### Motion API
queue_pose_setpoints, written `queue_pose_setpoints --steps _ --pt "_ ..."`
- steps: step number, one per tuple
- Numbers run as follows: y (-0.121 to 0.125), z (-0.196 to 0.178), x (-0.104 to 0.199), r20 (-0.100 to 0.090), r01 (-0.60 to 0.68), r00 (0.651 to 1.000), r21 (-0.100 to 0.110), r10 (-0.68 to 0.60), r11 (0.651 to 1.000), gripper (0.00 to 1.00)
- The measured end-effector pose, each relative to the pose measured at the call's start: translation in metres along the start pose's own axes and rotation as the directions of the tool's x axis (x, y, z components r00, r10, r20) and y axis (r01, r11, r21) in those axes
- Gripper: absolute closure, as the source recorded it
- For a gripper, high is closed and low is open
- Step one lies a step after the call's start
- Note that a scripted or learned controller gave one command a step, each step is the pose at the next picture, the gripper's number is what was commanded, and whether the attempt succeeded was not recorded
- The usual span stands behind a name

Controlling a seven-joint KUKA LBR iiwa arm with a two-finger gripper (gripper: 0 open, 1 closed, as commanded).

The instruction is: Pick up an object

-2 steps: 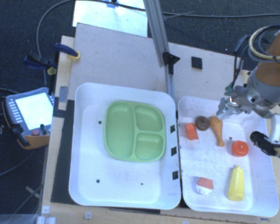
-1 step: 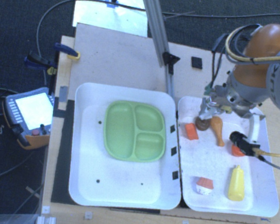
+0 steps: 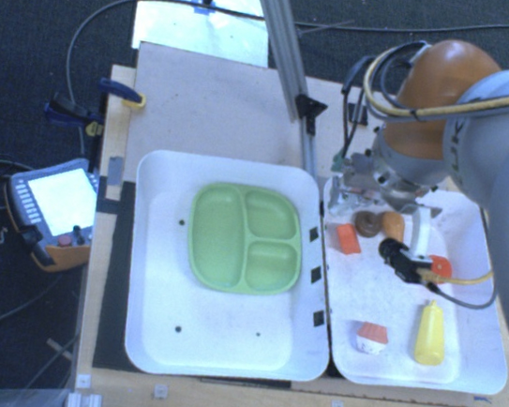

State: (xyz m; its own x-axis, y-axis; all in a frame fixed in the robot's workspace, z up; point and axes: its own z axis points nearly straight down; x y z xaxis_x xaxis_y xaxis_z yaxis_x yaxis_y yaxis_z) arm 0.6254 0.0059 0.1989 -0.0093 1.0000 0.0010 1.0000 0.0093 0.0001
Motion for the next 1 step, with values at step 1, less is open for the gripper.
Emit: queue_pose_setpoints --steps 1 --pt "-0.0028 -0.0046 0.0434 0.000 -0.001 1.000 -0.002 0.001 1.000 1.00"
